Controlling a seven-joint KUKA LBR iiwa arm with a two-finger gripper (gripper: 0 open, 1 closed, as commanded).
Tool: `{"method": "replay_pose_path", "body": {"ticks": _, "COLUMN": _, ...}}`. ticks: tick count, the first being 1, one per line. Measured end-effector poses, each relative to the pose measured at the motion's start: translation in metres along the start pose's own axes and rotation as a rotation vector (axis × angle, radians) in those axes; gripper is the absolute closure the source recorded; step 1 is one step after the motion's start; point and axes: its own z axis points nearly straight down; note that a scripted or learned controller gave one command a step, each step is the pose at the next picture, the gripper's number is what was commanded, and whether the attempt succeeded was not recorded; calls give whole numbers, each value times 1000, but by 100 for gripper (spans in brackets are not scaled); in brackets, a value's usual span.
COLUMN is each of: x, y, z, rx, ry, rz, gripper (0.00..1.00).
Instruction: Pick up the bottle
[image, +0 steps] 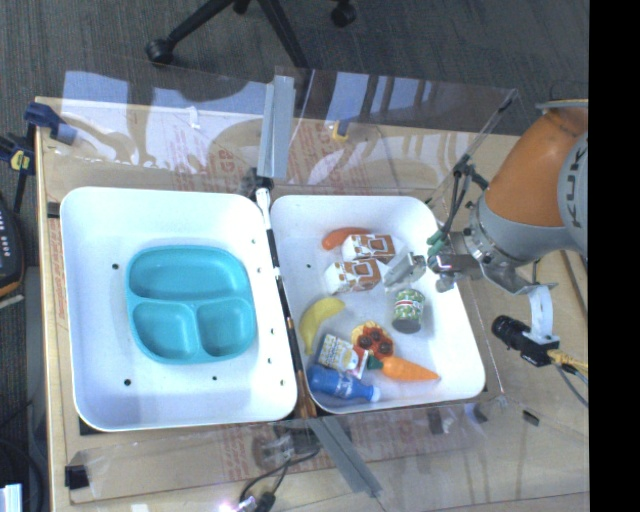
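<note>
The blue bottle lies on its side at the right bin's near edge, likely light, stiff, slippery plastic best pinched mid-body, while the gripper hovers apart and empty.

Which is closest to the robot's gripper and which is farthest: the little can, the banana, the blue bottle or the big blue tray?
From the gripper:
1. Little can, just below it.
2. Banana, near the right bin's left wall.
3. Blue bottle, at the right bin's front edge.
4. Blue tray, over in the left bin.
</note>
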Motion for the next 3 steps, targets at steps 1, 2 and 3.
{"method": "replay_pose_path", "body": {"ticks": 1, "x": 38, "y": -50, "z": 55, "rx": 1, "ry": 1, "rz": -237, "gripper": 0}}
{"method": "replay_pose_path", "body": {"ticks": 2, "x": 94, "y": -47, "z": 126, "rx": -11, "ry": -13, "rz": -245, "gripper": 0}}
{"method": "replay_pose_path", "body": {"ticks": 3, "x": 84, "y": -47, "z": 138, "rx": -7, "ry": -12, "rz": -570, "gripper": 0}}
